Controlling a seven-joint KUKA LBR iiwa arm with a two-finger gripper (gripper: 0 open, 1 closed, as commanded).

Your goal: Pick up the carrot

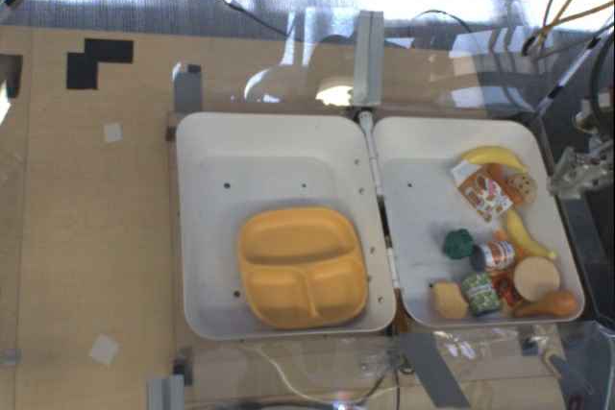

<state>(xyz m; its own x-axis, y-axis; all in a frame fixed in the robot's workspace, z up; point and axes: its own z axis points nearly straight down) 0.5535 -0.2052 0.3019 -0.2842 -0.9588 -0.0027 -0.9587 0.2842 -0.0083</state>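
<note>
The carrot (505,184) is a short orange piece lying in the upper right part of the right bin (423,206). It is wedged between a red-and-white carton (483,195) and a tan cookie (523,184). A yellow banana (493,156) curves just above it. My gripper (577,172) appears as a grey metal part at the right edge, just outside the bin's right rim and level with the carrot. It is about sixty pixels to the right of the carrot and holds nothing that I can see.
Lower in the right bin lie a second banana (528,236), broccoli (458,244), a small can (497,254), a round bun (535,278), a drumstick (551,305), a green packet (479,293) and a cracker (449,301). The left bin (211,168) holds a yellow divided plate (302,266).
</note>
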